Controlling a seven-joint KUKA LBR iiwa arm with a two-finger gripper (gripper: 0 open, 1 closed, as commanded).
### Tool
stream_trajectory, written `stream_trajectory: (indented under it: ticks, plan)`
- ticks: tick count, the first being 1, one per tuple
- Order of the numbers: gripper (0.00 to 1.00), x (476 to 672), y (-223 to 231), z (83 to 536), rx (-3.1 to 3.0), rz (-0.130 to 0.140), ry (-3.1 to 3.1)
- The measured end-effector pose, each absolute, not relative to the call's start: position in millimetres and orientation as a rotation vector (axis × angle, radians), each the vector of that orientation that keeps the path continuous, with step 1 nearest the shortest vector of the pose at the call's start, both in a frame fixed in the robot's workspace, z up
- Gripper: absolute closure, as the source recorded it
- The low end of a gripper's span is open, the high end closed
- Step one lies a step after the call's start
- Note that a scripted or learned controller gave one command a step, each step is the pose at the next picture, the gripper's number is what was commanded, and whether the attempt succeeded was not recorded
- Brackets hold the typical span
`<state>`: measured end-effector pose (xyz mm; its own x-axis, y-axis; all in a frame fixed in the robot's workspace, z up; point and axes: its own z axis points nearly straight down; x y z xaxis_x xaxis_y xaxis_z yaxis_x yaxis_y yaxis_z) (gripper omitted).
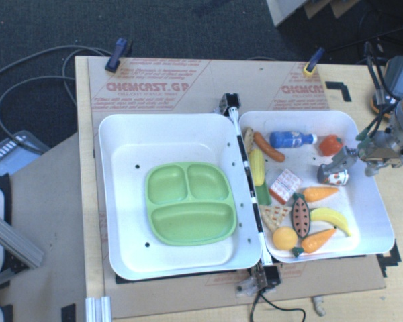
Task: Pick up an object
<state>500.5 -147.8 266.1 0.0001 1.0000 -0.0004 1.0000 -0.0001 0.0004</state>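
Glossy white bin; smooth green compartment tray.

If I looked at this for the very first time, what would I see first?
Probably the big green plate with three sections, lying in the middle of the left white bin. Next, the heap of bright toy food in the right bin: a banana, a blue bottle, a corn cob and a watermelon slice. The robot's gripper reaches in from the right, beside a small can.
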Motion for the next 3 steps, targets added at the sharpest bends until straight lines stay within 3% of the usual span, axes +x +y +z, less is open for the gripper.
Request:
stream_trajectory:
  ticks: [1, 2, 3]
  plan:
    - [0.0, 526.8, -157.6, 102.3, 2.222, -0.001, 2.221]
    - [0.0, 588.9, -154.8, 88.8, 2.216, 0.006, 2.217]
    - [0.0, 662.8, -93.1, 134.3, 2.218, 0.004, 2.222]
